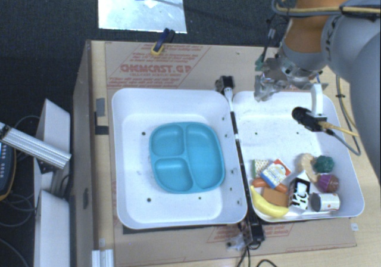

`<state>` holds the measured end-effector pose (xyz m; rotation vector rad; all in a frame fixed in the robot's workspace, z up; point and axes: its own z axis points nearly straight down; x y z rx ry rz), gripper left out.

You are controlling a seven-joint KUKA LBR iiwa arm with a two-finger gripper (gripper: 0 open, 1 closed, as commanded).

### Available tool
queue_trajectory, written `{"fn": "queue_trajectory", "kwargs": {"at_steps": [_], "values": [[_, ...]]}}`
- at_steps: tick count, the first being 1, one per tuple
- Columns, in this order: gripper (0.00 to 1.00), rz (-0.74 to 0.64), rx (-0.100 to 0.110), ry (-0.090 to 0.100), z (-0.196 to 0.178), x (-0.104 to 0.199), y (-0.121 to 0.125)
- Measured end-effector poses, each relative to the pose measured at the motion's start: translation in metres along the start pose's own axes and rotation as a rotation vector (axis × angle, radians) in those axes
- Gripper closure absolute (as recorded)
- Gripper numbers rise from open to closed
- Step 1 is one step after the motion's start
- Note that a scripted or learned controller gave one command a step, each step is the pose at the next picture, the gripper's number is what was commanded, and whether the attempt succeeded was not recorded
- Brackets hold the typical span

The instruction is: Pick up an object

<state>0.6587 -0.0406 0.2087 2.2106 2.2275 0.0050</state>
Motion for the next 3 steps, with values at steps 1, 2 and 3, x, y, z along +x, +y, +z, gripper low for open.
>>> {"fn": "queue_trajectory", "kwargs": {"at_steps": [1,2,3], "values": [[1.0,0.002,0.003,0.003,0.024,0.092,0.011],[1.0,0.006,0.003,-0.001,0.024,0.056,0.01],[1.0,0.007,0.003,-0.003,0.019,-0.019,-0.032]]}}
